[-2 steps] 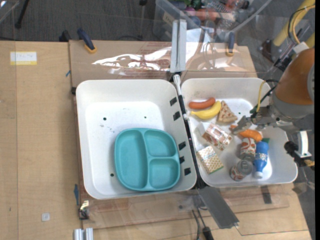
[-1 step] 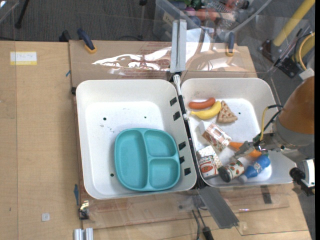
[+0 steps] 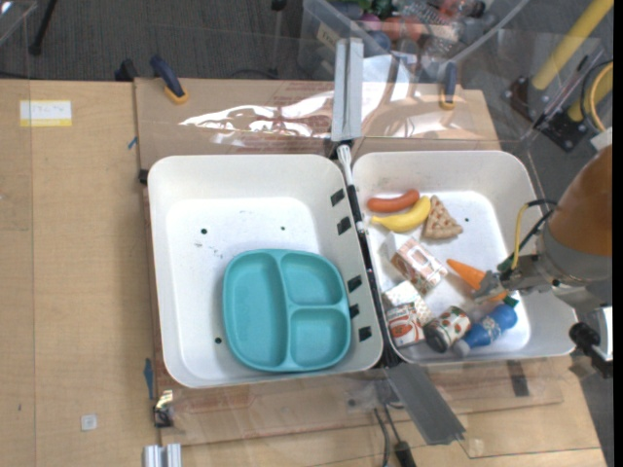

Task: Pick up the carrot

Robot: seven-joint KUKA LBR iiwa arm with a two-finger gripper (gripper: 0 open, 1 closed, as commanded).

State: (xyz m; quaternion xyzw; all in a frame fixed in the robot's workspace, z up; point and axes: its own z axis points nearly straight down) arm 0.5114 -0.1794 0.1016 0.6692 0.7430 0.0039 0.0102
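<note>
carrot (image 3: 465,274) sits in right bin (image 3: 487,168), just right of snack packet (image 3: 419,265). gripper (image 3: 500,282) at its tip (can't tell its state). approach step; next needs verified closure before lift.

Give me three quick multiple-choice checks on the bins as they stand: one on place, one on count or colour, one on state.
1. Which bin holds the carrot?
A. the right bin
B. the left bin
C. neither, it lies on the bench

2. How many sections has the teal plate?
A. two
B. three
C. five

3. How does the end effector stand to the carrot?
A. far off, over the left bin
B. down at the carrot's right end
C. outside both bins

Answers: 1 A, the carrot lies among the food in the right bin. 2 B, ridges mark three sections. 3 B, it sits right beside the carrot's tip.
</note>
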